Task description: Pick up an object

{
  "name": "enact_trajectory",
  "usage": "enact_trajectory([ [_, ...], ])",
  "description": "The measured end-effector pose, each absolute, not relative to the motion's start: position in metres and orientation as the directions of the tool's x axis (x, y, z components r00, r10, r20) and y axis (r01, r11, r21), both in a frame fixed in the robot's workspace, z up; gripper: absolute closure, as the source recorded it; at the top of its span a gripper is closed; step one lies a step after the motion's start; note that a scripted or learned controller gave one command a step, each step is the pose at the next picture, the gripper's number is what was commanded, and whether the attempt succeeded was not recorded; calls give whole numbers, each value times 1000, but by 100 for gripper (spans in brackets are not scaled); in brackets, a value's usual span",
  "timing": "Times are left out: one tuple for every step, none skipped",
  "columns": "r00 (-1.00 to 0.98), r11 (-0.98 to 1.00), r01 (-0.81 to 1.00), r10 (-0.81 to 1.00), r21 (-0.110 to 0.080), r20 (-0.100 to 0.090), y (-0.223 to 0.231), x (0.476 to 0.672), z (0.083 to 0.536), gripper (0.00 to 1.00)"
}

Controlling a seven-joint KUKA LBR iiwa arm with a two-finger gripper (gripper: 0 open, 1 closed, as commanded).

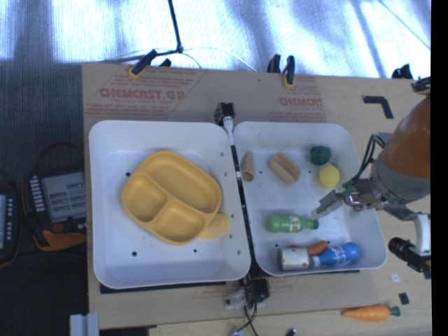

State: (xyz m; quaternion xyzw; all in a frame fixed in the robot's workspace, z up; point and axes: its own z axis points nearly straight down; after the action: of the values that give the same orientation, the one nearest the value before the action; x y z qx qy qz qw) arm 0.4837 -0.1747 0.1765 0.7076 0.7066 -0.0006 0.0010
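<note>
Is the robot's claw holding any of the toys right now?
No, nothing is held. The gripper hangs in the right bin, its tip close to the cap end of the green bottle, with no toy between its fingers.

This is a robotics lab or test bench rather than a home. A brown protective-film board (210, 96) printed with a maker's name is clamped down as the bench top, loose cables (171, 12) run across it, and an electronic control unit (59, 196) sits on the dark carpet beside it.
</note>
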Motion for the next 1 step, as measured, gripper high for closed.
enact_trajectory([
  [0,0,1000,1000,0,-2,-224,565,171,0],
])
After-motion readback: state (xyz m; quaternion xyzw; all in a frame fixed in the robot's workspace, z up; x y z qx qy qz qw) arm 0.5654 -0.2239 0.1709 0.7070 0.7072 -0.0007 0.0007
